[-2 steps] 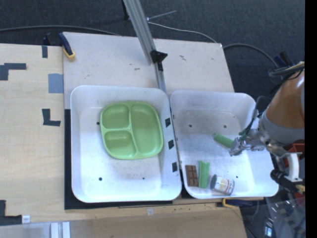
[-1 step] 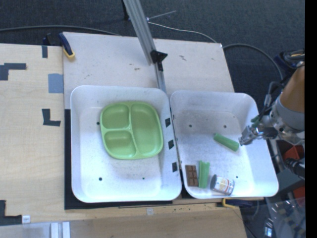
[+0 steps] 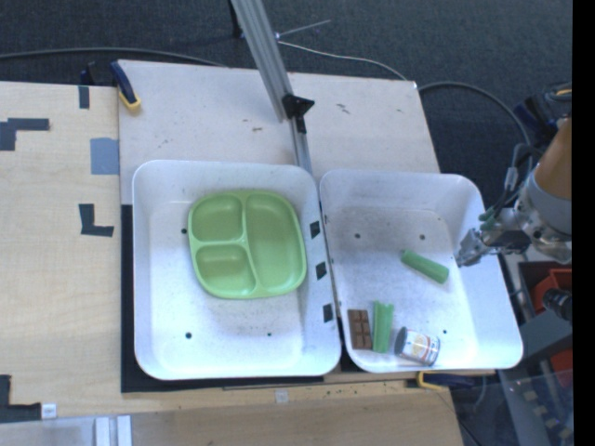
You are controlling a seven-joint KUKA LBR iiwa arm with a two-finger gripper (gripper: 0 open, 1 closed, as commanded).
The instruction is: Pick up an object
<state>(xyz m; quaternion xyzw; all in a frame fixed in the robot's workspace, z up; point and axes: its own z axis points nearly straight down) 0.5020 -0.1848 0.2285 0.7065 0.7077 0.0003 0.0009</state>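
Observation:
The right bin point(image 3: 437, 193) holds a green cylinder point(image 3: 425, 266) lying slantwise near its right side. Along its front edge lie a brown chocolate-like bar point(image 3: 360, 329), a green ribbed block point(image 3: 382, 325) and a small jar on its side point(image 3: 417, 346). My gripper point(image 3: 469, 248) hangs over the right rim of this bin, just right of the green cylinder and apart from it. Nothing shows between its tips. The arm's grey wrist with orange band point(image 3: 556, 189) reaches in from the right.
The left bin point(image 3: 158, 323) holds a green divided plate point(image 3: 248, 244). A metal pole point(image 3: 265, 45) slants across the back and ends at the divider between the bins. A blue and yellow clamp point(image 3: 125, 85) lies at the bench's back left.

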